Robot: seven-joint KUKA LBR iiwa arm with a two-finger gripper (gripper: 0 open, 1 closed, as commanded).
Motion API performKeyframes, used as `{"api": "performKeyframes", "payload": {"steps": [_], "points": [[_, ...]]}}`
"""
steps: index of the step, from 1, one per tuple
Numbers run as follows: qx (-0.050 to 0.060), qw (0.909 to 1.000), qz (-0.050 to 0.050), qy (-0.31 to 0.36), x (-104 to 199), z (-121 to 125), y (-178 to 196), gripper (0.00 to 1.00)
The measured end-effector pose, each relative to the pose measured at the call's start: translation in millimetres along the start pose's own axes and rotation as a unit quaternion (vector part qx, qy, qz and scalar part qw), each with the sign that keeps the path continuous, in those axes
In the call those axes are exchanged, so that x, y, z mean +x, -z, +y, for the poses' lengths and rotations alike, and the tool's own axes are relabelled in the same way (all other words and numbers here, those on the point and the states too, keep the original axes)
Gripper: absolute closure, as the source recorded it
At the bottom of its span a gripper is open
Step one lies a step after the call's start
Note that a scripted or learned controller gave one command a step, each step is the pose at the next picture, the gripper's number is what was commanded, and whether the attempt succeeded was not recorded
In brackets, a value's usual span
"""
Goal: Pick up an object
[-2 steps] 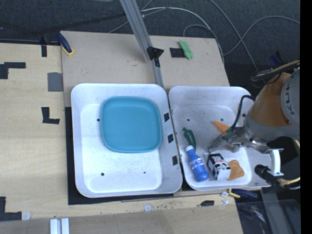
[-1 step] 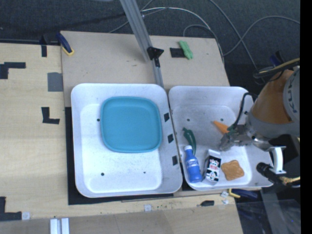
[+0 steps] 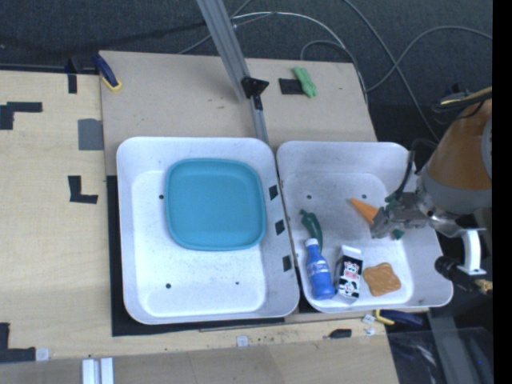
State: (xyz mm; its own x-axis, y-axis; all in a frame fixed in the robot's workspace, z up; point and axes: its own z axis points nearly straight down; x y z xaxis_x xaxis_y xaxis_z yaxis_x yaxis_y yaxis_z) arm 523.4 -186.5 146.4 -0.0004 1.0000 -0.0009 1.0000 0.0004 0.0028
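Pale wooden bench top (image 3: 48, 238) patched with black tape marks, a tan board (image 3: 192, 94) laid across it, dark carpeted floor (image 3: 96, 10) behind with looping pale cables (image 3: 376, 38), and a slanting grey metal pole (image 3: 228, 42) rising from the board.

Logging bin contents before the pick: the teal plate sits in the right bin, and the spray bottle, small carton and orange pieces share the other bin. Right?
Not quite. The camera view shows the teal plate in the left bin. The rest holds: spray bottle, small carton and orange pieces share the other bin.
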Motion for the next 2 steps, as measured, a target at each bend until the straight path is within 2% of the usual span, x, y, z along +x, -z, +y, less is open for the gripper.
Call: {"api": "performKeyframes", "payload": {"steps": [1,2], "points": [[-0.001,1.0,0.0,0.0,-1.3,5.8,61.2,1.0],[0.0,1.0,0.0,0.0,-3.5,7.0,103.2,1.0]]}}
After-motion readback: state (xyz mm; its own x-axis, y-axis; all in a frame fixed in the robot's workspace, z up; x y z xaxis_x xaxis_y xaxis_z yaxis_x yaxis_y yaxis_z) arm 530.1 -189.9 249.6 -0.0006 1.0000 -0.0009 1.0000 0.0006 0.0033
